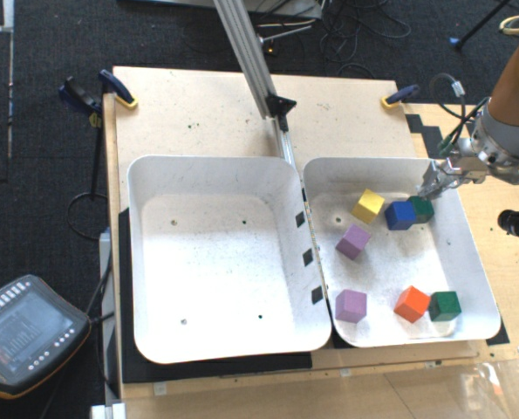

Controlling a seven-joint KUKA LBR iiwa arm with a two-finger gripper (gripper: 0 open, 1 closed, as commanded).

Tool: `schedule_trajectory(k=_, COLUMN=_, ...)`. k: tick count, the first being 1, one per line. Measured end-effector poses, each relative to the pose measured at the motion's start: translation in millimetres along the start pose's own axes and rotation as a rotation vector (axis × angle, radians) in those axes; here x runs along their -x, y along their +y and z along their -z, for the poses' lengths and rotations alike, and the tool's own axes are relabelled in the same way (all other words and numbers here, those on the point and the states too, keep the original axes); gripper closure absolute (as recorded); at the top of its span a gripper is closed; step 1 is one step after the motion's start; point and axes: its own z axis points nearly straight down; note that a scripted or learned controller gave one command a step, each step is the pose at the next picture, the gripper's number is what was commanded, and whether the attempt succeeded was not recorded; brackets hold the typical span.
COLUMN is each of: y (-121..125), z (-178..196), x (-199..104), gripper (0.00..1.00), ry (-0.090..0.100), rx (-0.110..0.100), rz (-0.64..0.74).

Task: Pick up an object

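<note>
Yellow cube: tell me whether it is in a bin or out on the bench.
In: the yellow cube lies inside the right bin.

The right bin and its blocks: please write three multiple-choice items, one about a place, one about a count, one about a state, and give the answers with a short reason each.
1. Where is the gripper?
A. Over the left bin
B. At the far right of the right bin, by the blue block and a green block
C. Above the orange block

2. How many purple blocks lie in the right bin?
A. One
B. Two
C. Four

3. How do the orange block and the near green block stand?
A. Stacked
B. In different bins
C. Side by side on the bin floor

Answers: 1 B, the gripper is next to those two blocks. 2 B, one purple block at the middle, another nearer the front. 3 C, they sit next to each other at the front right.
</note>
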Motion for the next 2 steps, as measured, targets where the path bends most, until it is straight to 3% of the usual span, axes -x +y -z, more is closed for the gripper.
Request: schedule_trajectory(k=2, y=-3.5, z=-7.9, x=-101.8, gripper=1.0, ry=0.003, rx=-0.005, rz=0.004)
